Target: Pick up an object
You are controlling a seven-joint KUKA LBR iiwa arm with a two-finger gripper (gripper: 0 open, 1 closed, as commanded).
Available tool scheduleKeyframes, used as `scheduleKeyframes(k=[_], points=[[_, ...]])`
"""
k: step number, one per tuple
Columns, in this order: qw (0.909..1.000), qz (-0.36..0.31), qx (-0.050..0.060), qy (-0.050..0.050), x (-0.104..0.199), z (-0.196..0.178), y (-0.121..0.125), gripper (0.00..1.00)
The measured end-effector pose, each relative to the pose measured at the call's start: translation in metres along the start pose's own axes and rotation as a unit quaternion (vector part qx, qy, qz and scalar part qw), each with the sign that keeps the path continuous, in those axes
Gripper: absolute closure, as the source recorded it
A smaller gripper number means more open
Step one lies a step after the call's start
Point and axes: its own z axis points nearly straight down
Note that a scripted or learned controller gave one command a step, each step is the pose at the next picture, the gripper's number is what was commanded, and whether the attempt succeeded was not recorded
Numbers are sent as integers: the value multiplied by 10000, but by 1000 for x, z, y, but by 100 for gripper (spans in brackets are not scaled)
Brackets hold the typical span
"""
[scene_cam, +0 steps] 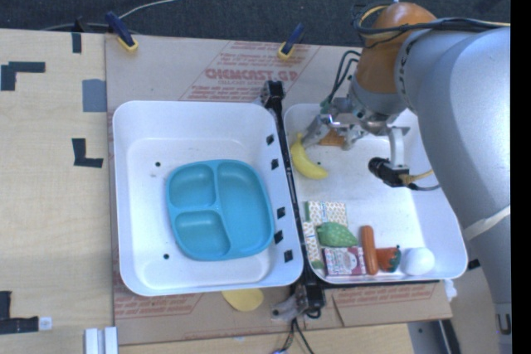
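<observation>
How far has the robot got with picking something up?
Nothing looks lifted yet. The pincer is low in the right bin, just above the banana, which lies on the bin floor. The carrot, the white ball and the blue plate in the left bin also lie untouched. Grabbing and raising an object are left.

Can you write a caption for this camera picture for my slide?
Robot's pincer hovers by a banana in the right bin.
</observation>
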Motion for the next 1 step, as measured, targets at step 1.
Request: scheduleKeyframes(k=[1], points=[[10000, -7, 1, 11, -1, 0, 0, 0]])
